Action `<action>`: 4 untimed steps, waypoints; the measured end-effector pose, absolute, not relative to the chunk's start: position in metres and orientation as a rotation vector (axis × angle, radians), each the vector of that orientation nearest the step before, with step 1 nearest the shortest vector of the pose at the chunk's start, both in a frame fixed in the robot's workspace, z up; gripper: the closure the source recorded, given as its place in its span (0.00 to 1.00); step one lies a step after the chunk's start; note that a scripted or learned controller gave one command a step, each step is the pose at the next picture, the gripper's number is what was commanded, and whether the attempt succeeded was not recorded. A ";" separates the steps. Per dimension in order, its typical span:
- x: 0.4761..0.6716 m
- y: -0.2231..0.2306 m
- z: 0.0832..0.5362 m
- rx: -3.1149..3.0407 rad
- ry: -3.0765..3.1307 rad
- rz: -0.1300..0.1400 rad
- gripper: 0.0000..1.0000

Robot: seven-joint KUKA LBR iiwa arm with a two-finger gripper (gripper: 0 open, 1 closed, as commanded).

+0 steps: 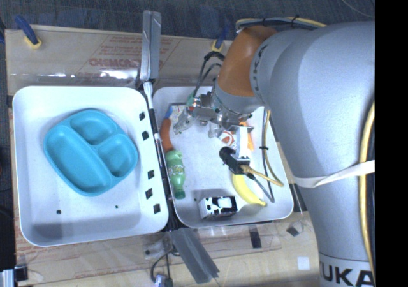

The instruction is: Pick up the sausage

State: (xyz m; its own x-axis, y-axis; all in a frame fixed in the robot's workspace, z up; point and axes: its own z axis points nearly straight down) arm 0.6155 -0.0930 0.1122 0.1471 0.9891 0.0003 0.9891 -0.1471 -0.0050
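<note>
The sausage (166, 134), orange-brown and slim, lies along the left wall of the right bin (191, 215), pointing toward the back. My gripper (191, 117) hangs over the back left part of that bin, just right of and slightly behind the sausage's far end. I see nothing held in it. The arm's grey body and orange band cover the bin's back right corner.
A green bottle (176, 174) lies just in front of the sausage by the same wall. A banana (246, 191), a black-and-white toy (218, 205) and an orange-white packet (246, 139) share the right bin. The left bin (38, 228) holds a blue divided plate (91, 150).
</note>
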 end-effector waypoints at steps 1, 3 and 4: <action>0.653 -0.096 0.092 -2.446 -1.968 0.003 0.00; 0.655 -0.098 0.092 -2.490 -1.911 0.004 0.00; 0.650 -0.175 0.094 -2.550 -1.830 -0.001 0.00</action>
